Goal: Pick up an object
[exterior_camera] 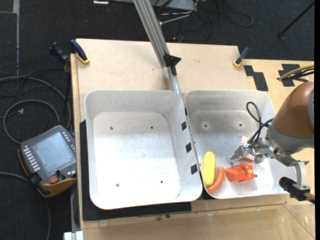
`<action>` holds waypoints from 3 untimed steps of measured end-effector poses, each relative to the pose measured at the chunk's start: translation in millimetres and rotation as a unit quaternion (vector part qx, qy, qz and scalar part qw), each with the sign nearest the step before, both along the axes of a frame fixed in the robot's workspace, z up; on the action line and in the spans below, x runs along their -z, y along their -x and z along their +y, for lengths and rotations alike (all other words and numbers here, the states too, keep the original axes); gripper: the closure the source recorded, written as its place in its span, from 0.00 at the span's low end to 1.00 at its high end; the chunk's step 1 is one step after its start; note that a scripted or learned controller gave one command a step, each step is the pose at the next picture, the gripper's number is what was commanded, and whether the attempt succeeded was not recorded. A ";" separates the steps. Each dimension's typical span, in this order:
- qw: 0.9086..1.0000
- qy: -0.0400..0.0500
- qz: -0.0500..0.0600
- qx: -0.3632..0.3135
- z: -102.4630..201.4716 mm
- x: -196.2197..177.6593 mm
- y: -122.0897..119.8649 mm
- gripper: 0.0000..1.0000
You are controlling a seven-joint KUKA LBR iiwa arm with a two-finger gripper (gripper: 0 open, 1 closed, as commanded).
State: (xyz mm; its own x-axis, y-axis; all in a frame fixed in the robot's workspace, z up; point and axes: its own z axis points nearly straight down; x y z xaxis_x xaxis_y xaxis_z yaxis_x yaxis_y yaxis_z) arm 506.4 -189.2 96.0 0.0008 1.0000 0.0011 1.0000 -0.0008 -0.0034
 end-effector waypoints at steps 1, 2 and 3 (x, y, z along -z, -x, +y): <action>1.000 0.001 -0.002 0.000 -0.6 -12.7 -1.3 1.00; 1.000 0.001 -0.004 -0.002 7.2 -59.7 -7.1 1.00; 1.000 0.002 -0.005 -0.002 1.7 -105.8 -2.7 1.00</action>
